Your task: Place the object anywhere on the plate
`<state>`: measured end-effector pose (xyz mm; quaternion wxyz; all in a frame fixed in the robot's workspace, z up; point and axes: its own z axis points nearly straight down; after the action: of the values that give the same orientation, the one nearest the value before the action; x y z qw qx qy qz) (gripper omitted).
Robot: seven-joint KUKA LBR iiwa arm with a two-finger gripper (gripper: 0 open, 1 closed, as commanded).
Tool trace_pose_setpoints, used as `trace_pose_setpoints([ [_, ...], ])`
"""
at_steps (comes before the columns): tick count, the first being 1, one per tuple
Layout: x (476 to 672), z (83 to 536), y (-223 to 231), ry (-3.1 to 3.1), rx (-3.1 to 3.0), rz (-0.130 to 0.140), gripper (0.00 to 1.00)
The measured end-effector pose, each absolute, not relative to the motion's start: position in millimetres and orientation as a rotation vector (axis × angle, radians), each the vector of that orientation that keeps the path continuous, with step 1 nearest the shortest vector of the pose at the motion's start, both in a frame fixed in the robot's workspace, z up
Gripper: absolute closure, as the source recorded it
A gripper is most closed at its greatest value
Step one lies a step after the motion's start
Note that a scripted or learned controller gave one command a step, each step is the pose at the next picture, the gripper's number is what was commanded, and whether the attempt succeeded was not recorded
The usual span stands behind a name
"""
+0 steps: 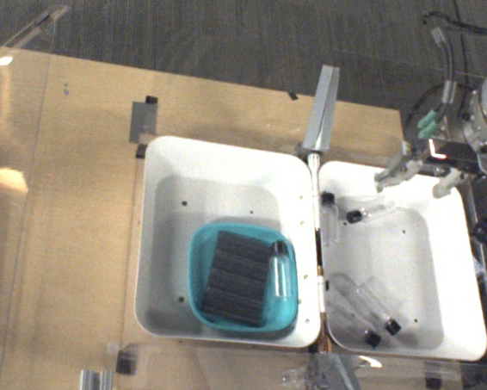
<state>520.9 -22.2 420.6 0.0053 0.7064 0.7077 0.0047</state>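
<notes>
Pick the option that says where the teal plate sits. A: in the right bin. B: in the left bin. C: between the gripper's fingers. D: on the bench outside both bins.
B: the plate lies on the floor of the left bin, toward its near right corner, with a dark ridged block on it; the gripper is over the right bin's far edge.

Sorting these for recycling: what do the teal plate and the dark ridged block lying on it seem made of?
Teal square plate: probably glossy plastic, going by its slight sheen and translucent rim. Dark ridged rectangular block: matte, maybe foam or rubber; no reflections, but uncertain.
</notes>
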Motion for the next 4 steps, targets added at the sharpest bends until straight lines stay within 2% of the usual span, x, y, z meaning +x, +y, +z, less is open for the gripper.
trace_pose_setpoints([
  [1, 505.4, 430.5, -114.5, 2.376, 2.039, 0.008, 0.00],
  [2, 534.3, 437.1, -200.2, 2.431, 1.970, 0.005, 0.00],
  [3, 493.0, 437.4, -205.5, 2.469, 1.925, 0.005, 0.00],
  [4, 546.3, 437.6, -204.6, 2.731, 1.524, 0.003, 0.00],
])
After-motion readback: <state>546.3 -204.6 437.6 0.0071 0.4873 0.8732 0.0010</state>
